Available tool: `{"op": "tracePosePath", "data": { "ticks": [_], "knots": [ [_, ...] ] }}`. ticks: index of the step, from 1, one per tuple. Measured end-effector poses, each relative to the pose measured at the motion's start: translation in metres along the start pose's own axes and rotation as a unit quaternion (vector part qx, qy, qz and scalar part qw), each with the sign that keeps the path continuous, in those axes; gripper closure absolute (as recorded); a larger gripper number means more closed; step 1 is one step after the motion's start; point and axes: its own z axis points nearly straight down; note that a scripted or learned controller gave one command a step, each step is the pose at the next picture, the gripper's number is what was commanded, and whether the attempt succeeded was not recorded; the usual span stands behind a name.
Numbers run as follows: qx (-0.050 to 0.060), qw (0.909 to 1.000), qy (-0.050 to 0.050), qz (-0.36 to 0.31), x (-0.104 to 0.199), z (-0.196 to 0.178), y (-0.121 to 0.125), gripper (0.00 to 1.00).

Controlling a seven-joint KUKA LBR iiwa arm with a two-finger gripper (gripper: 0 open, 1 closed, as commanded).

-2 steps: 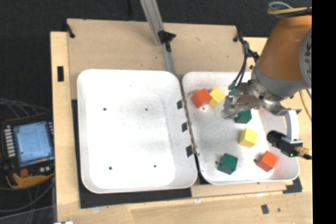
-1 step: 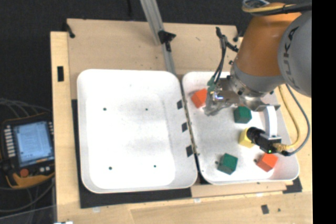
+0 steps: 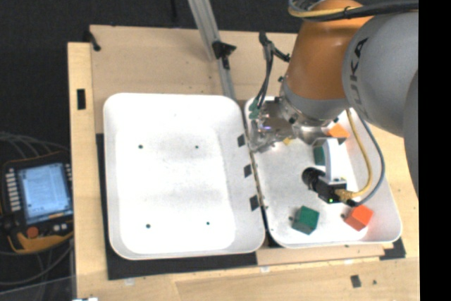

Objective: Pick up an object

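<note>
Grey KUKA arm [image 3: 384, 67], black lettering on casing; broad orange band [image 3: 320, 53] above wrist; yellow and black cables [image 3: 370, 158] looped alongside

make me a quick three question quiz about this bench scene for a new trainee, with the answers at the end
1. True or false: the green block lies in the left bin.
2. Which colour is the block nearest the right bin's lower right corner: A orange, B blue, C yellow?
3. Fill in: the arm has an ______ band above its wrist.

Key: 1 false, it lies in the right bin. 2 A. 3 orange.
</note>
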Motion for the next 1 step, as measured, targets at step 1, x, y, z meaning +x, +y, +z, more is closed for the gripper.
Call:
{"op": "tracePosePath", "data": {
  "ticks": [1],
  "knots": [
    [0.000,1.0000,-0.001,0.001,0.0422,0.0117,0.0113,1.00]
  ]
}}
